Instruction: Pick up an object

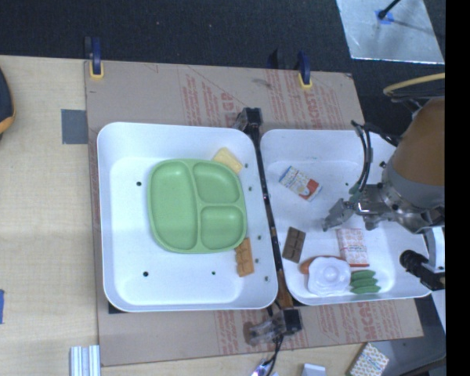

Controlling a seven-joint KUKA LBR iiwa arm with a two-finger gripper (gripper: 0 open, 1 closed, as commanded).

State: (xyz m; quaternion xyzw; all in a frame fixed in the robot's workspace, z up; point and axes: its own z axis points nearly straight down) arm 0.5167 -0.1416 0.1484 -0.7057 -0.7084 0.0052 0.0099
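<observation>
My gripper (337, 216) hangs over the middle of the right bin (329, 149), reaching in from the right below the orange-banded wrist (423, 143). Nothing shows in its grasp. Just below it lies a red-and-white packet (352, 247). A small white, blue and red packet (299, 182) lies up and to the left of it. A brown bar (294, 244) rests by the bin's left wall. At the front sit a white round cup (329, 276), an orange piece (305, 265) and a green pod (364, 282).
The left bin (121, 210) holds a green divided plate (196, 206), a yellow slice (228, 160) at its top right and an orange-brown cracker (244, 257) at its lower right. A black cable (265, 210) runs along the seam between the bins.
</observation>
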